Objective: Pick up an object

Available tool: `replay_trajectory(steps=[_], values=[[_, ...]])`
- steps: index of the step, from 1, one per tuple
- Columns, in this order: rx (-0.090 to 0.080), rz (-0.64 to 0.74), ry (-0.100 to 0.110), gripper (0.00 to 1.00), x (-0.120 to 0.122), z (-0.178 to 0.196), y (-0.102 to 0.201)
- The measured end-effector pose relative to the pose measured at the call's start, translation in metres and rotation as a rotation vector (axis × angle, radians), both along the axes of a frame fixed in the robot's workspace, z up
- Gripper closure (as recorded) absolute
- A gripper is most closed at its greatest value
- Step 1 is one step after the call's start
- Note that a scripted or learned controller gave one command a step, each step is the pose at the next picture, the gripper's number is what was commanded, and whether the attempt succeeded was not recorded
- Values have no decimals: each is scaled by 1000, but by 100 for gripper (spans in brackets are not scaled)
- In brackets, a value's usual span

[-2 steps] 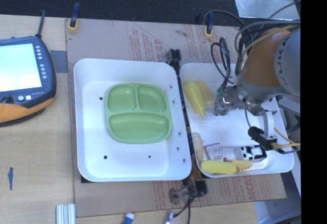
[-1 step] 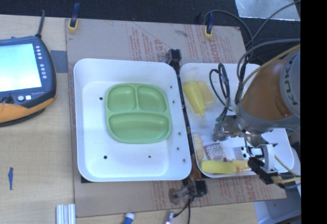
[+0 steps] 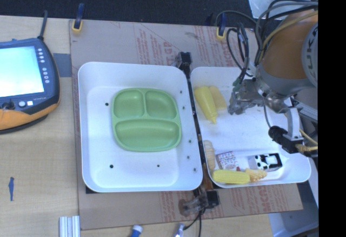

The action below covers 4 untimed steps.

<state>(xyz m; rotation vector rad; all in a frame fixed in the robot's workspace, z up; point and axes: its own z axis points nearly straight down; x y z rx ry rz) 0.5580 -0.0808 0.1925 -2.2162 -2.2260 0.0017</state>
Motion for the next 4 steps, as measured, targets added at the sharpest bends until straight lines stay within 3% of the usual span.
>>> replay_trajectory(steps=[1, 2, 3, 4], values=[[0, 0, 1, 0, 0, 0, 0], [-1, 0, 4, 0, 23, -92, -24], [1, -2, 2, 0, 75, -101, -25], [1, -1, 1, 0, 98, -101, -15]])
